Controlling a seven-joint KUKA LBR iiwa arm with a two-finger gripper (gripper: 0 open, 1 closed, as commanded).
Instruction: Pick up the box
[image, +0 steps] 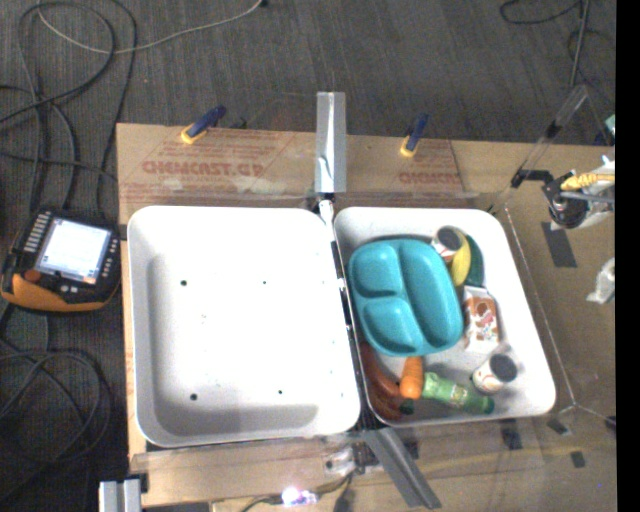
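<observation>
Since my arm reaches in from 3 o'clock, what matters most is that the box (482, 318) lies on that same side of the bench: it sits in the bin (526, 315) at 3 o'clock of the pair, close to that bin's 3 o'clock wall, so I judge the approach short and free of the other bin. Its long axis runs roughly from 12 to 6 o'clock, a small white and red pack lying flat, so I would want to close across its short width, from 9 to 3 o'clock. That is where it gets tight: the teal divided plate (405, 295) is touching or just beside the box at its 9 o'clock, and the bin wall is near at its 3 o'clock, so there is little room on either flank. A banana (461, 262) lies near at 11 o'clock of the box, and a small round cup (494, 372) stands just beside it at 6 o'clock, with a green bottle (455, 392) beyond at 7 o'clock. As for my gripper, I cannot tell how far open it is, nor whether it has hold of anything, and the box itself rests untouched in the bin
</observation>
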